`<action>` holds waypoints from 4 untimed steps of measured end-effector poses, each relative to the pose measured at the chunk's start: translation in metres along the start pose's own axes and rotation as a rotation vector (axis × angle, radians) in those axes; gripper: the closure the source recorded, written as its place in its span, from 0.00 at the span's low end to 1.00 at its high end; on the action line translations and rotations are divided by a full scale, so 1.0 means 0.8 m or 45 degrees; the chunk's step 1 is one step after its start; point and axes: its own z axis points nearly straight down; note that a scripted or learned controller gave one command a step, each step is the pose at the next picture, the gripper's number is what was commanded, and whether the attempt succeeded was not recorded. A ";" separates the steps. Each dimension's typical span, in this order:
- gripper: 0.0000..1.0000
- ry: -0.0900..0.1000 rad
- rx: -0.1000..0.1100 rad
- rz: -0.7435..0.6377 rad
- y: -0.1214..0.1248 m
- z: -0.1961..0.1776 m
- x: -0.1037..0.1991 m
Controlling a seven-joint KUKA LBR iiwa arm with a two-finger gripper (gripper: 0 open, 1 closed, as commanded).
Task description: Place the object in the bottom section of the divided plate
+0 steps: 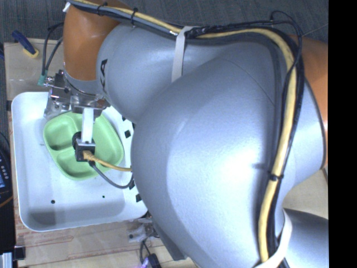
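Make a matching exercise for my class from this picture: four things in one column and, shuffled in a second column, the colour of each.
Things:
1. divided plastic plate
2. shallow plastic bin
3. band above the arm's wrist
4. big arm casing

Colours:
A. orange
B. grey
C. light green
D. white

Pairs: 1-C, 2-D, 3-A, 4-B

Probably lab — robot arm point(223, 149), bins point(33, 205)
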 end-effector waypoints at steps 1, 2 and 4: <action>0.00 0.000 -0.003 -0.218 0.024 -0.038 0.005; 1.00 -0.006 0.006 -0.232 0.022 -0.045 0.009; 0.00 -0.001 0.005 0.234 0.018 0.016 -0.027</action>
